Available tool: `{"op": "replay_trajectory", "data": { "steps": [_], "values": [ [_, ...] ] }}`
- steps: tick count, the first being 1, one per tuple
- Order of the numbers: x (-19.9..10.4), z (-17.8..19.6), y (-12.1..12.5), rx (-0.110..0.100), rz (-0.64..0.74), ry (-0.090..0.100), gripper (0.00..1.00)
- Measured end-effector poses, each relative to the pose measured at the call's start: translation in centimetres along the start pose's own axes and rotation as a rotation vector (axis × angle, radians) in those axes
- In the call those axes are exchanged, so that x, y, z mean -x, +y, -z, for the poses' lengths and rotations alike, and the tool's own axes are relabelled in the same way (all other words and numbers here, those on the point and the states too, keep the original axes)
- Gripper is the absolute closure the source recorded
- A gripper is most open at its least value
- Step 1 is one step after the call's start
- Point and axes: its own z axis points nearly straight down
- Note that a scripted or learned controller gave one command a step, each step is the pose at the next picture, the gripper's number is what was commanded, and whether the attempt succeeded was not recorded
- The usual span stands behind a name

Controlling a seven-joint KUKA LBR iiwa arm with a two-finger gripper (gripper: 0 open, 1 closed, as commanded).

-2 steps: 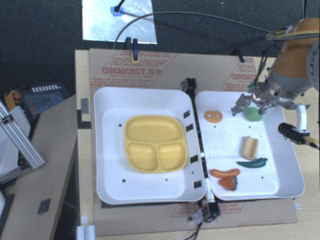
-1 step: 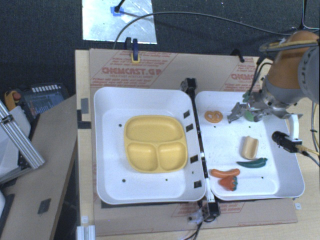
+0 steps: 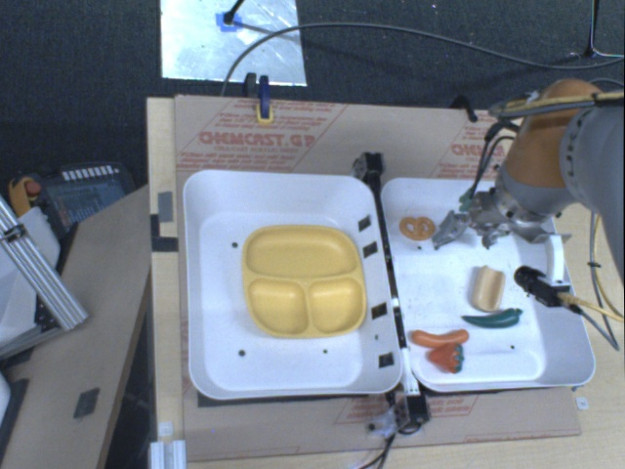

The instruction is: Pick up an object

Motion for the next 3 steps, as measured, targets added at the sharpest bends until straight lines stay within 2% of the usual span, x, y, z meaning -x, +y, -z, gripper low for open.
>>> {"op": "replay_trajectory", "data": {
  "steps": [1,2,3],
  "values": [
    [0.1,1.3,0.1,0.005,0.0,-0.001,1.0],
    [-0.3,7.5,-0.4,0.009,-0.001,-0.002,1.0],
    [-0.3,10.7,-0.2,0.006,0.0,-0.001,1.0]
  ]
}}
